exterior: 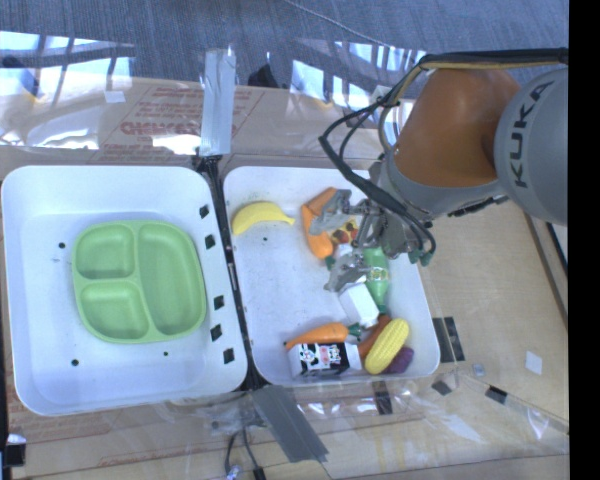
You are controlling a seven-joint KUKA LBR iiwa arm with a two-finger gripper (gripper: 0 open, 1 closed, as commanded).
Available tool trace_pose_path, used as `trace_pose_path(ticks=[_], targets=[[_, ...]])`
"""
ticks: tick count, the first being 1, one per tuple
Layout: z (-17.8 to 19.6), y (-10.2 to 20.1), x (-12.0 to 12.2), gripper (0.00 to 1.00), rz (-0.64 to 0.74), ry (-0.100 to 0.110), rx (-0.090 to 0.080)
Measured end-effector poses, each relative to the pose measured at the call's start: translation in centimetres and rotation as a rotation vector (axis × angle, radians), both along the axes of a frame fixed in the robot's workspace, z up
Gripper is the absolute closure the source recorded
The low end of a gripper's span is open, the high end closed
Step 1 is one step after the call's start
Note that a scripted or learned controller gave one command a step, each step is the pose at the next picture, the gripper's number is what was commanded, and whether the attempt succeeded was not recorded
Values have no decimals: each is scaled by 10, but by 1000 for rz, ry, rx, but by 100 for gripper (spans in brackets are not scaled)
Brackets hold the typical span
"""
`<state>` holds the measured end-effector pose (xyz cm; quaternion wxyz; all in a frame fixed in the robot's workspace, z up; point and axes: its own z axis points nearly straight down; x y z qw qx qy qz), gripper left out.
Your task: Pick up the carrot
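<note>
Orange and untouched, the carrot (318, 334) lay at the right bin's (280, 298) near edge beside a milk carton (323, 357) while my end effector (352, 266) hovered above the clutter, its grip unreadable to me, leaving the pick undone.

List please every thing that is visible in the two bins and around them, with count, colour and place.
bins: 2, white, side by side on the bench
divided plate: 1, light green, three compartments, in the left bin
banana: 1, yellow, right bin, upper left part
carrot: 1, orange, right bin, near the front wall
small carton: 1, black and white, right bin, just in front of the carrot
corn cob: 1, yellow, right bin, front right corner
orange toys: a cluster, count unclear, right bin, beside the hand
arm: 1, grey with orange band, from the right
hand: 1, metallic, low over the right bin's right side
</note>
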<state>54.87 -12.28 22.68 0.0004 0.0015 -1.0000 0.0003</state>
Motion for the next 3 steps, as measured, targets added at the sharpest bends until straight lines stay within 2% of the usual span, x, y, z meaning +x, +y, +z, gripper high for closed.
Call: trace_pose_path(ticks=[1,2,3], targets=[[-62,-22,62,0,-59,4,1],[-139,-25,82,0,32,6,3],[-124,-24,85,100,40,-2,1]])
